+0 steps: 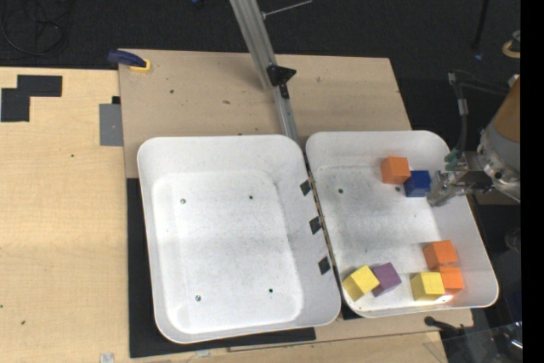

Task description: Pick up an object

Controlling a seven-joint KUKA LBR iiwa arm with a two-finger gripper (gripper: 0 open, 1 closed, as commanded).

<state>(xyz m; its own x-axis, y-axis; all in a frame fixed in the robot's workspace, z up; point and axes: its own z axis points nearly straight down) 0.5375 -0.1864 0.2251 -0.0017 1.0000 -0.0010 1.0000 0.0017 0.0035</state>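
Note:
The right bin (374, 150) holds several small blocks. An orange block (394, 170) and a blue block (416, 184) touch each other near its far right side. At the front lie a yellow block (361, 280) beside a purple block (387, 276), and further right another yellow block (427, 286) with two orange blocks (441, 254) next to it. My gripper (444, 187) hangs at the bin's right rim, just right of the blue block, with nothing visibly held.
The left bin (170, 161) sits beside the right one, joined by black clips (314, 224). An aluminium rail (255, 30) slants up from between the bins. A blue and yellow clamp (129, 59) lies at the bench's far left corner.

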